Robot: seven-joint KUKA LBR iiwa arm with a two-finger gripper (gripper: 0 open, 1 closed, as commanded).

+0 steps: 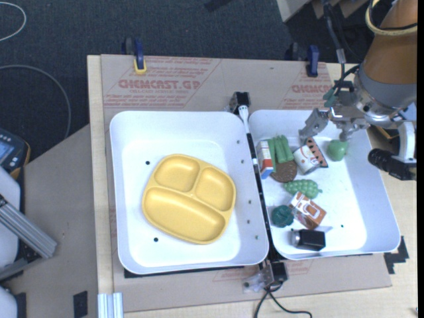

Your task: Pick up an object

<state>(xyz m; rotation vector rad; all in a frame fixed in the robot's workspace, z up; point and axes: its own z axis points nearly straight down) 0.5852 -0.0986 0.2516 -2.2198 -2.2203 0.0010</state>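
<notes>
While the grey arm with its orange band reaches in from the right over the upper part of the right-hand shallow white bin, its claw hangs spread wide, one grey finger slanting down toward the left and the other finger pointing down just above a small round green object. Nothing sits between the two fingers; the left finger's tip is close to, perhaps touching, a small white-and-red cylindrical can, but contact cannot be made out.

The loose things lie in the left half of that bin. A red-and-white small carton and a bundle of green stalk-like pieces stand side by side near the bin's left wall, with a brown round flat piece just below them. Further down come a bumpy green bunch-shaped toy, a dark teal lumpy object, an orange-and-white crumpled packet and a black box-shaped item nearest the front edge.

The left-hand shallow white bin holds a yellow plastic divided plate with three compartments, lying flat near its middle. Both bins rest on a cardboard-covered worktop.
</notes>
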